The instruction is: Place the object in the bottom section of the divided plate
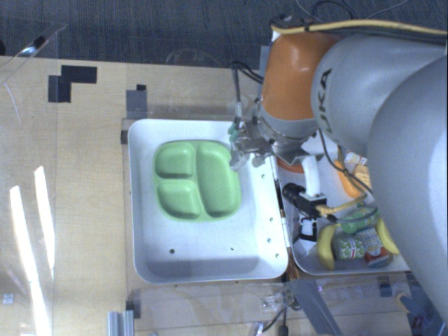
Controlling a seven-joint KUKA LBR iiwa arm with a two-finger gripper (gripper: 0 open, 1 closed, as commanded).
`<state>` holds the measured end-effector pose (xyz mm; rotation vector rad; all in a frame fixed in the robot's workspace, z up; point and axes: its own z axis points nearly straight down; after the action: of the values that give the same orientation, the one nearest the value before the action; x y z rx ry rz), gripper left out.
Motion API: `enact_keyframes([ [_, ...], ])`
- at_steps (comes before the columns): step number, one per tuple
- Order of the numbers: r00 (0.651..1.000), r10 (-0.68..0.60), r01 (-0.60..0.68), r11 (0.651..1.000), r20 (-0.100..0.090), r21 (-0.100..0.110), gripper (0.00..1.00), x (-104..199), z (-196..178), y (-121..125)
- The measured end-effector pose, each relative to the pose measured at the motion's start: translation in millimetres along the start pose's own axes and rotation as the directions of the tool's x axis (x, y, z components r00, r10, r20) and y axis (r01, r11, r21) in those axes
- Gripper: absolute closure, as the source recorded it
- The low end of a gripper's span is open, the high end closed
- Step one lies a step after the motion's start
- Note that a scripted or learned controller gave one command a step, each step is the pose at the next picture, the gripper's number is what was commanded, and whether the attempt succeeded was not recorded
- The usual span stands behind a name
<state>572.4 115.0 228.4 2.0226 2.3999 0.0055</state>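
Observation:
A green divided plate (197, 180) with three sections lies in the upper half of the left white bin (210, 268). My gripper (240, 148) hangs over the plate's upper right rim, close to the wall between the two bins. I see nothing held at its tip. In the right bin (305, 260), partly hidden under the arm, lie a yellow banana (326, 243), a green-labelled package (357, 242) and an orange object (348, 182).
The grey arm with its orange band (297, 75) covers most of the right bin and the view's right side. The wooden bench (63, 208) stretches to the left. Black marks (70, 81) sit at its back left.

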Motion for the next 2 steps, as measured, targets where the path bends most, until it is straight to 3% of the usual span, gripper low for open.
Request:
enact_keyframes([
  [1,1.0,-0.023,0.023,1.0,0.001,0.001,1.0,9.2,25.7,30.0],
  [2,0.987,-0.163,0.163,0.987,0.001,-0.002,1.0,22.2,25.1,43.2],
])
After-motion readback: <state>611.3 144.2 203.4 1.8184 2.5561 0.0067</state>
